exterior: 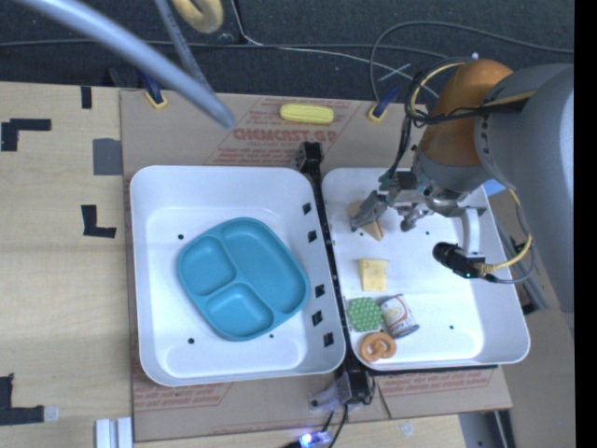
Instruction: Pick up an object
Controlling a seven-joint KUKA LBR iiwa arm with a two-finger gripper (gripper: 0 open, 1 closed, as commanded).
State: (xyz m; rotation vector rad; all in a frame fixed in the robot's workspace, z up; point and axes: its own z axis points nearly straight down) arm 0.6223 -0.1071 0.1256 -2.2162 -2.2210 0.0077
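Note:
My gripper [389,216] hangs over the upper left part of the right bin [466,343], its fingers spread open with nothing between them. A small tan wedge [374,231] lies just below the left fingertip [366,212]; I cannot tell if they touch. Further down the bin lie a yellow block [373,274], a green round piece [365,314], a small can [401,316] on its side and a brown pretzel-like ring [378,346].
A blue divided plate [242,278] lies in the left bin [149,250]. A yellow oblong object [306,113] rests on the cardboard behind the bins. A black divider [322,250] separates the bins. Cables hang near the arm's wrist [466,250].

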